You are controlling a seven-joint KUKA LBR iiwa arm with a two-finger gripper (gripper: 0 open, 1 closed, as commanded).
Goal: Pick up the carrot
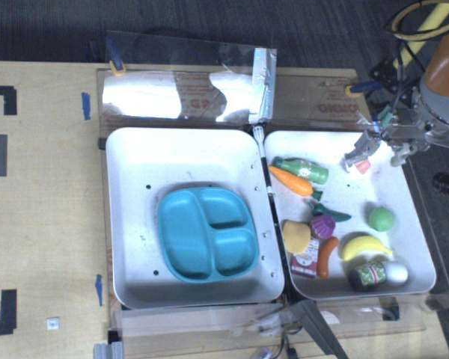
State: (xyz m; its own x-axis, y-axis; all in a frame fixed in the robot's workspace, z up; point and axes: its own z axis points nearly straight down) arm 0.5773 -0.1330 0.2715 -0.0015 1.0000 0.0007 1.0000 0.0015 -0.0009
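Carrot (pixel 292 180): lies in the right bin (pixel 423 234), upper left, beside the green bottle (pixel 302 170).
Axis: slanted, tip up-left, leaves down-right.
Gripper (pixel 378 149): fingers apart, holding nothing, near the bin's upper right.
Direction: carrot lies leftward and slightly lower.

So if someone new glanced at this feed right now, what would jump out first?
Probably the big blue three-compartment plastic tray in the left white bin. Next, the toy food heaped in the right white bin, where the orange carrot lies against the green bottle. The gripper hangs over that bin's far right corner.
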